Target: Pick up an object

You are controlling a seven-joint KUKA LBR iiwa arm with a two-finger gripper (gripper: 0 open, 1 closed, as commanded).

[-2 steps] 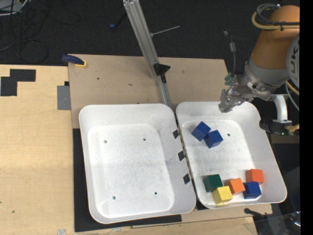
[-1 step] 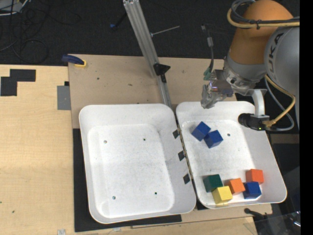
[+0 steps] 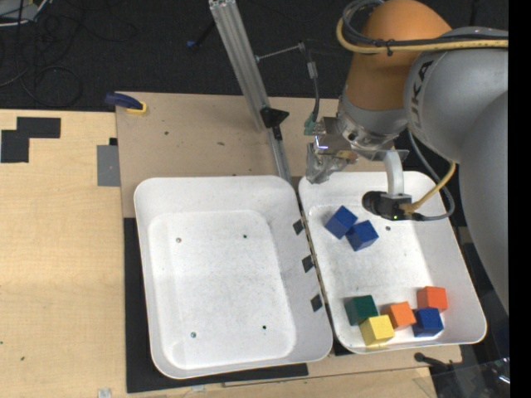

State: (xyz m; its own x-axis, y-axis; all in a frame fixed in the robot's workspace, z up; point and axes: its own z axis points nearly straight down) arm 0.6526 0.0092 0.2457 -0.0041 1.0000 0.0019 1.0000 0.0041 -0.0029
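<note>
Your nearest candidates are the two blue cubes (image 3: 352, 228) in the upper half of the right bin (image 3: 465, 305); they sit touching each other, corner to side, and both are turned at an angle to the bin walls. Five more blocks cluster in the lower corner of that bin: a green cube (image 3: 360, 308), a yellow cube (image 3: 377, 329), an orange cube (image 3: 401, 313), a red cube (image 3: 432, 298) and a small blue cube (image 3: 428, 321), packed close together.

The end effector (image 3: 323, 166) hangs over the top left corner of the right bin, near the dividing rims, above and to the left of the blue pair. You cannot tell from here how far apart its tips stand, and nothing is seen held in it.

For a clean grasp, you would probably do best to pick the upper-left cube of the blue pair, since its outer faces look free. Turn the wrist so the grip lines up with those free faces rather than the corners, and descend centred, or the neighbour may get nudged and twist your target. The left bin (image 3: 166, 201) needs no attention.
</note>
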